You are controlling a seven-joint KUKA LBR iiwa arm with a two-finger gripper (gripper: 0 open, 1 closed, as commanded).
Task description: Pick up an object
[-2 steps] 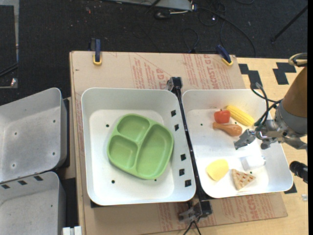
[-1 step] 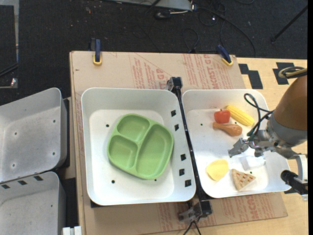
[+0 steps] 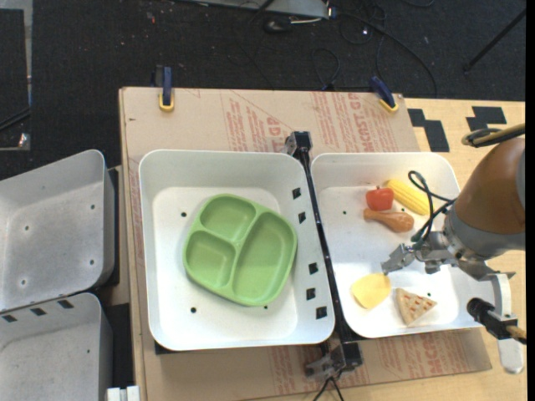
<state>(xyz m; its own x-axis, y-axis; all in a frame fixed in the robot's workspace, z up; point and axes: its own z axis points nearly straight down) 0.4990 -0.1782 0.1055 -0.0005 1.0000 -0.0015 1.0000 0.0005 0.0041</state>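
Left bin [image 3: 159, 224]: green three-compartment plate [image 3: 240, 248], tilted slightly. Right bin [image 3: 351, 182]: red tomato [image 3: 379, 197], corn cob [image 3: 407, 195], tan drumstick-like piece [image 3: 389, 219] near the back; yellow wedge [image 3: 371, 291] and toast-coloured triangle [image 3: 415, 306] near the front. End effector [image 3: 410, 256] sits low over the right bin, just above the yellow wedge, nothing visibly gripped.
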